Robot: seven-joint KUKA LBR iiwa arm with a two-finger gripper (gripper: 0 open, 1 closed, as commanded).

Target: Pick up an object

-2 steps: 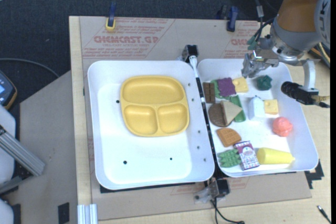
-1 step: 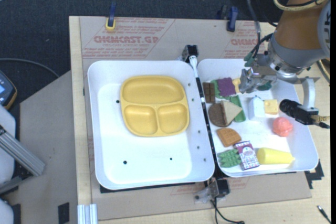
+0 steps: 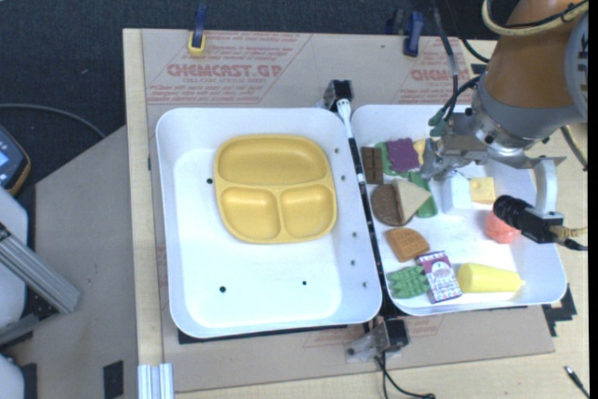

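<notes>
The right bin (image 3: 551, 290) holds several toy food pieces. Among them are a purple piece (image 3: 402, 154), a brown bar (image 3: 372, 165), a brown round slice (image 3: 384, 204), a beige wedge (image 3: 411, 197) and a green piece (image 3: 428, 206). There are also a pale yellow cube (image 3: 482, 191) and a red piece (image 3: 502, 228). My gripper (image 3: 445, 184) hangs low over the bin's middle, between the beige wedge and the yellow cube, right of the purple piece. I see nothing held in it. The grey and orange arm (image 3: 537, 51) covers the bin's far right corner.
Near the right bin's front lie an orange-brown cookie (image 3: 407, 243), a green leafy piece (image 3: 405, 281), a small purple and white box (image 3: 439, 277) and a yellow piece (image 3: 488, 277). The left bin (image 3: 187, 285) holds a yellow divided plate (image 3: 276, 185). Clamps sit between the bins.
</notes>
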